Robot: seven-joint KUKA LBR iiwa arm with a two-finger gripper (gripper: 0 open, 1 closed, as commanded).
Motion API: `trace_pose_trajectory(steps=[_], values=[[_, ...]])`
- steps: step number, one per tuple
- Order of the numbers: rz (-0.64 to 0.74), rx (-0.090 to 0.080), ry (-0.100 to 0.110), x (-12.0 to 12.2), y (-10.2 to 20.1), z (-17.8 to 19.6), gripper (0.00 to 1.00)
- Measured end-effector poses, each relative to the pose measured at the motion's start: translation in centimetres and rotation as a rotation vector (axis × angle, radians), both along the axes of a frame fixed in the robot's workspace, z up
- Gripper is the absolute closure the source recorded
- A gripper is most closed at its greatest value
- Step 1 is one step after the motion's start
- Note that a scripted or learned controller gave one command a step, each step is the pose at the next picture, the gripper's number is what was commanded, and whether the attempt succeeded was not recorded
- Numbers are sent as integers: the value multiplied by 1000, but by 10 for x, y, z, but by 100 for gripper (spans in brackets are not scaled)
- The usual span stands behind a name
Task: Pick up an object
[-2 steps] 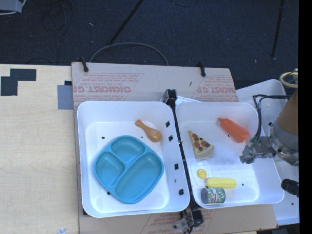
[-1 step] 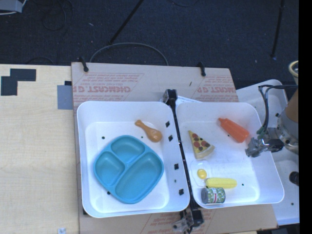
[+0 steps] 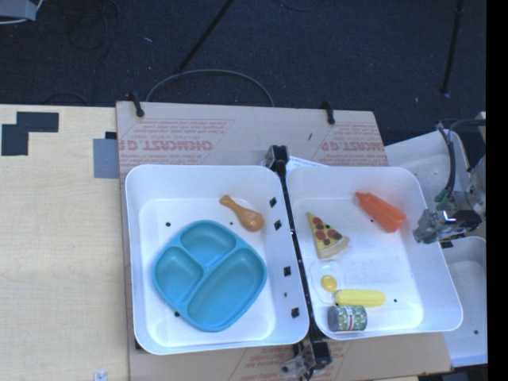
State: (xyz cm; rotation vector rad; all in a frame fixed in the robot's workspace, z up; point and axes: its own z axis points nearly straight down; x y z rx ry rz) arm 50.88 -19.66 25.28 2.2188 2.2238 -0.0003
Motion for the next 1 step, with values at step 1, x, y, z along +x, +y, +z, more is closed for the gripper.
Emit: trace_pose_trajectory(steps=[1], values=[[3,4,5,6,53,4,100]])
